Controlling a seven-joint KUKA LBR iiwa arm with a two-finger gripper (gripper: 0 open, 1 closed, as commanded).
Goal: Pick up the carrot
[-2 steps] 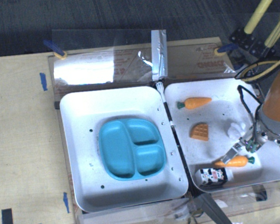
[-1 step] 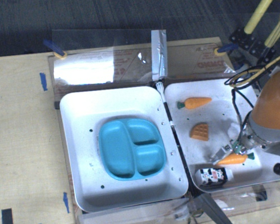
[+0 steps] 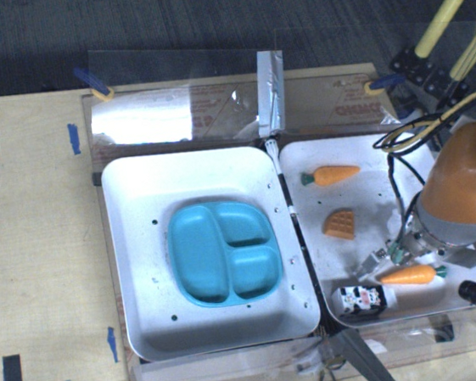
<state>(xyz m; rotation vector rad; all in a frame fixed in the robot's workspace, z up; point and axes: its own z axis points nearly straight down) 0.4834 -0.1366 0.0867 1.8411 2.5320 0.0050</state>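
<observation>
Approach step, right bin point(image 3: 370, 146). Gripper point(image 3: 388, 255) low over bin floor, just beside near carrot point(image 3: 408, 276) at front wall; finger spread impossible to tell, nothing visibly held. Second carrot point(image 3: 332, 175) near back wall, well apart. Next, by judgement: centring over near carrot, then closing. Obstacles: carton point(image 3: 359, 299) just left of carrot, wedge point(image 3: 340, 224) behind. Blue tray point(image 3: 224, 251) in left bin.

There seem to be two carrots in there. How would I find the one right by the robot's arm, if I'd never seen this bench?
Start at the right-hand white bin, where the grey arm with the orange band reaches in. Along its near edge lies a carrot, orange with a green stem end pointing right, just right of a small black-and-white carton. The other carrot lies at the far edge, its green end pointing left.
</observation>
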